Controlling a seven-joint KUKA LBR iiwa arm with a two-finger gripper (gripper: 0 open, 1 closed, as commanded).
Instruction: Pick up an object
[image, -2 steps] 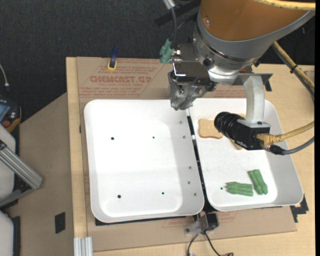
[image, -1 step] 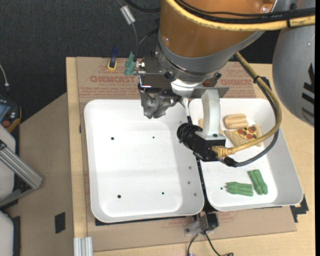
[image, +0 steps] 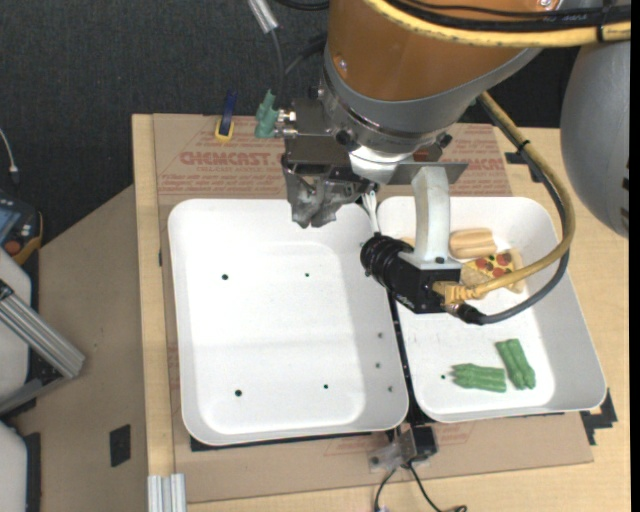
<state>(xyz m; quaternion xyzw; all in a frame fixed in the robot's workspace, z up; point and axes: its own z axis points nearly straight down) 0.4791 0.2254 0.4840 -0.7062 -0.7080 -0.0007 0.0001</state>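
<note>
The gripper (image: 318, 208) hung low over the far edge of the left bin (image: 200, 300), close to the ridge where the two bins met; from where I stood its fingers were a dark knot and I could not tell whether they were apart or together; nothing showed between them. Everything worth picking lay in the right bin (image: 575, 330), across that ridge: a tan bread roll (image: 472, 242) and a pizza slice (image: 497, 266) touching it, both toward the far side; two green bean pods (image: 497, 368) near the front edge. So the objects lay to the gripper's right and nearer the front of the bench; the roll was nearest, the pods well apart from it. The pods lay side by side at an angle, one running nearly along the front edge, the other slanting away; I judged a grasp would want the fingers set across a pod's long axis. A black hose with a brass fitting (image: 430, 285) drooped between gripper and roll, and might crowd a straight path over.
</note>
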